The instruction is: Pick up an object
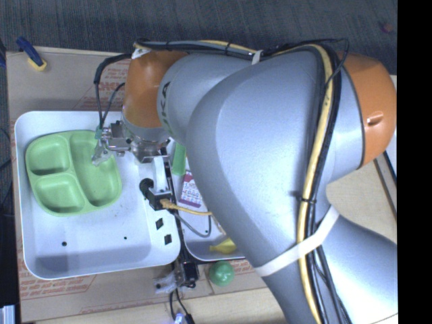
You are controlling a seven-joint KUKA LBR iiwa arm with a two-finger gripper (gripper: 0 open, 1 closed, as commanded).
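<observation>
A light green divided plate (67, 174) lies in the left part of the left white bin (88, 248). My gripper (103, 147) hangs over the plate's right compartment, at its upper right rim. I see nothing held in it. The grey arm with its orange band (145, 90) reaches in from the right and hides most of the right bin. Beside the arm a green cylinder (179, 157), a pink and white printed card (191, 193) and a yellow object (224, 247) peek out in the right bin.
A green ball (221, 273) sits at the front edge of the right bin. A blue and yellow clamp (30, 52) lies at the bench's far left corner. Black cables and a fitting (152, 191) hang along the divider between the bins.
</observation>
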